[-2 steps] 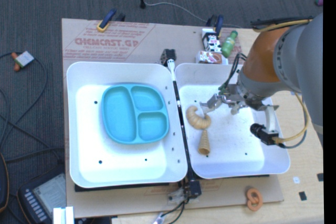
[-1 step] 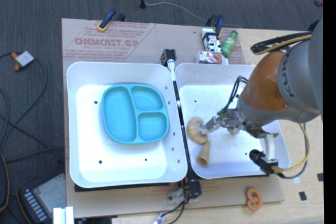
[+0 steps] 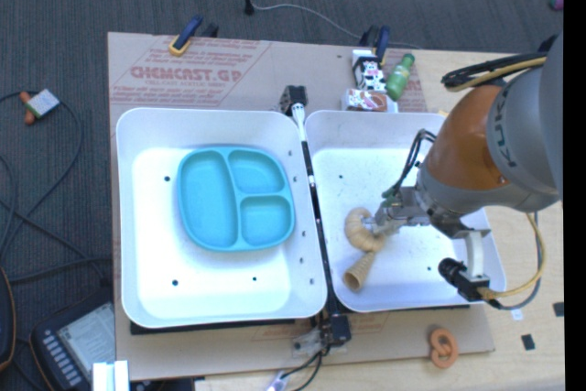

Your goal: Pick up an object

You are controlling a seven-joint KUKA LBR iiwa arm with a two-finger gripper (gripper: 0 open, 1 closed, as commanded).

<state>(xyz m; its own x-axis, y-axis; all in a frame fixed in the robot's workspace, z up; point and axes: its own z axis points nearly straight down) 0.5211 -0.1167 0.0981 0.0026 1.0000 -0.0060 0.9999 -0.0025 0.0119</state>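
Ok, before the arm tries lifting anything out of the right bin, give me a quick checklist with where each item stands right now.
1. Target in reach: tan curved piece lies in the right bin: ok.
2. Hand near target: low in the bin, just right of the piece: ok.
3. Object seated between the hand's fingers: cannot tell.
4. Crowding: tan cone lies just below the piece: not ok.
5. Left bin holds the blue divided plate, away from the hand: ok.

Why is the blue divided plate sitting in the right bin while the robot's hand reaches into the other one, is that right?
Not quite: the camera view shows the blue divided plate in the left bin. The hand reaches into the right bin.
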